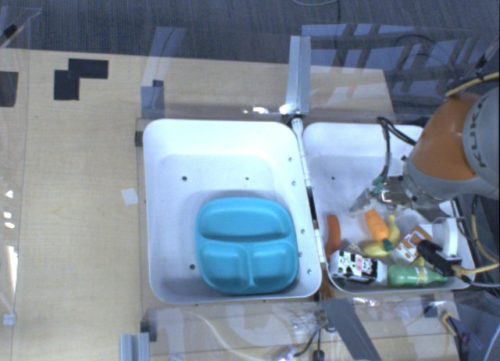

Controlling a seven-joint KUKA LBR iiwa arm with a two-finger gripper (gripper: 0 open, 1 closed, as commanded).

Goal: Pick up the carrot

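Small orange carrot (377,224), stubby and tapered, glossy plastic look, lies tilted in the right shallow white bin (344,148), toward the bin's 5 o'clock area. Pincer (383,194) hangs just at the carrot's 12 o'clock, very near its upper end; whether it is apart or together, cannot tell. Grey arm with orange band (441,144) comes in from 3 o'clock. Yellow banana-shaped toy (383,244) sits touching the carrot at its 6 o'clock. Slim orange-red sausage-like piece (333,232) lies at the carrot's 9 o'clock, near the bin's left wall. Green plastic bottle (416,276) lies on its side along the bin's 6 o'clock edge, black-and-white printed packet (357,266) beside it. Left white bin (168,195) holds a blue three-compartment plastic tray (246,244). Light wooden bench (70,219) carries both bins.
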